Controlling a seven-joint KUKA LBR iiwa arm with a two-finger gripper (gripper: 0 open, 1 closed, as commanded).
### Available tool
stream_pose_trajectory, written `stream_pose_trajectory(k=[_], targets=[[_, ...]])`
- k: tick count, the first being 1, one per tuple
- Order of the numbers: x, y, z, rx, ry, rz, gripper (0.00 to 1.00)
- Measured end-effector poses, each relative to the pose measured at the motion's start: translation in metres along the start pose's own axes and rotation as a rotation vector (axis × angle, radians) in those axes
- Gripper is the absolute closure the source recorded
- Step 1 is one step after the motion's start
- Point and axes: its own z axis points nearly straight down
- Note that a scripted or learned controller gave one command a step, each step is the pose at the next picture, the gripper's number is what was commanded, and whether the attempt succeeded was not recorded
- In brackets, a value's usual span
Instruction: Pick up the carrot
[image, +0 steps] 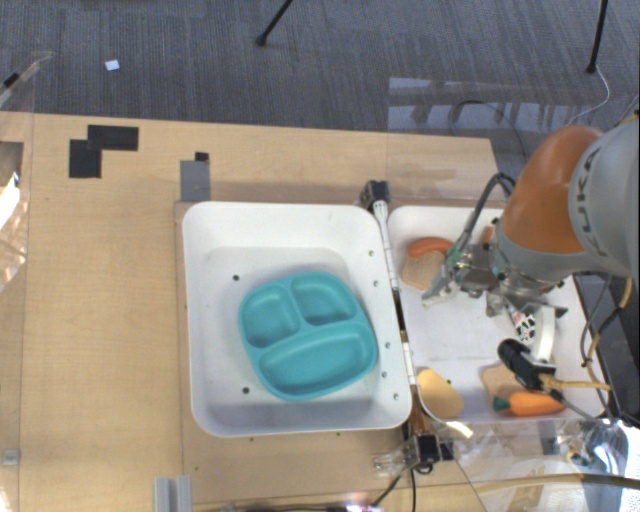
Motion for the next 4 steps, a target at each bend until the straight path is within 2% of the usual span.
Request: stream_pose_trajectory(k=[1,2,3,4], targets=[[0.059,-0.053,0.001,0.006,0.004,0.120,0.00],[-0.013,-0.004,0.000,0.000,-0.003,0.018,0.00],[0.033,-0.049,0.000,0.004,0.002,-0.132,0.00],[-0.091,-0.018,-0.038,-0.004,-0.006,0.009,0.00]])
